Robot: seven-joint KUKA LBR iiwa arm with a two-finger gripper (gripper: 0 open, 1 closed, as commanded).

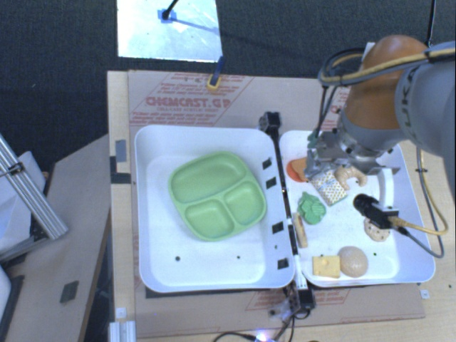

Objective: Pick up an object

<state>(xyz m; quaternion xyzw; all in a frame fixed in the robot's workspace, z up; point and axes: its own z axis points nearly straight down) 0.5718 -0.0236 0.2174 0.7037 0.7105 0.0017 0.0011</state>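
Right bin (420, 262): pincer (322, 178) touching patterned block (328, 186).

Dark carpeted floor (57, 48), pale wooden bench top (78, 184), shiny sheet (169, 20) on the floor

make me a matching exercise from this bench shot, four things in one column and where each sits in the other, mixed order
Things:
1. green divided tray
2. yellow cheese wedge
3. green leafy toy
4. gripper

Places:
A. near front edge of the right bin, beside a tan round piece
B. over the back part of the right bin, above a patterned block
C. middle of the left bin
D. right bin, close to the divider between the bins

Pairs: 1-C, 2-A, 3-D, 4-B
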